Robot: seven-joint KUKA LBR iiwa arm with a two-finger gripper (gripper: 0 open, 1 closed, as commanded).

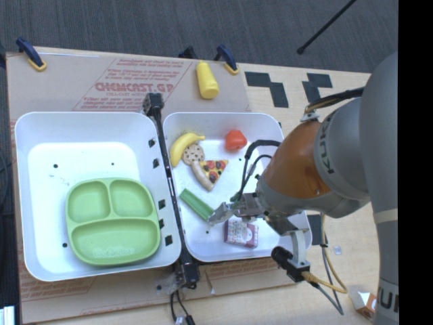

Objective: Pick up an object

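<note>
Cardboard-topped bench (101, 80) w/ two shallow white bins; left bin (40, 147) has a green divided plastic plate (111, 221). Two-finger metal gripper (222, 214) low in right bin (267, 124), fingers slightly apart, nothing btwn them, tips just beside green rectangular block (195, 204) and pink printed packet (241, 233); yellow banana (183, 145) and pizza-slice toy (211, 172) nearby.

The arm (365, 134) is a thick round body of smooth grey metal, with a wide orange band (298, 164) above the wrist. Part of a dark printed letter shows on the grey shell beside the band. Thin black cables (252, 156) loop along the wrist, and the gripper (223, 213) is made of bare silver metal.
</note>
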